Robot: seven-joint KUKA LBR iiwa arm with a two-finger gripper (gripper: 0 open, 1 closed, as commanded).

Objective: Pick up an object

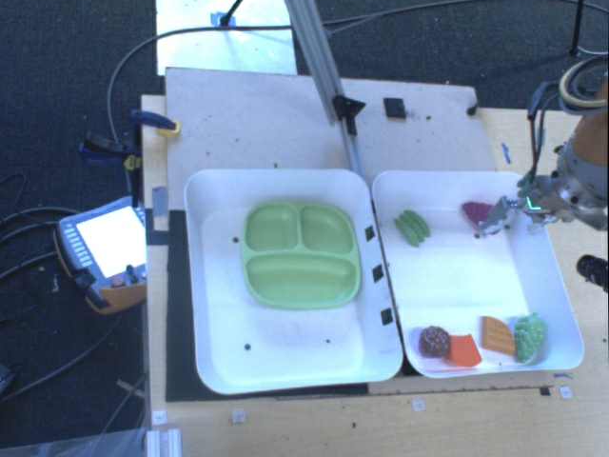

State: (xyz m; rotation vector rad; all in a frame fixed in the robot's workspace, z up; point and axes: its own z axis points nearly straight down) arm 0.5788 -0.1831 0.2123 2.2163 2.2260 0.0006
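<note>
A dark carpet (57, 27) surrounds a pale wooden bench (314, 112). Left bin (219, 350) holds a green divided plate (301, 253). In the right bin (561, 284), at 1 o'clock, the gripper (499, 215) touches a purple piece (476, 211); finger spread unclear.

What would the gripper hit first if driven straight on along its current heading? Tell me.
Probably the dark red, rounded toy piece just ahead of the gripper in the right white bin; height above it is unclear.

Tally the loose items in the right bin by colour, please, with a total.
Green: 2, the pea pod and the leafy piece
Orange: 2, the red-orange wedge and the ridged slab
Dark red/maroon: 2, the round piece and the piece at the gripper
Total: 6
</note>
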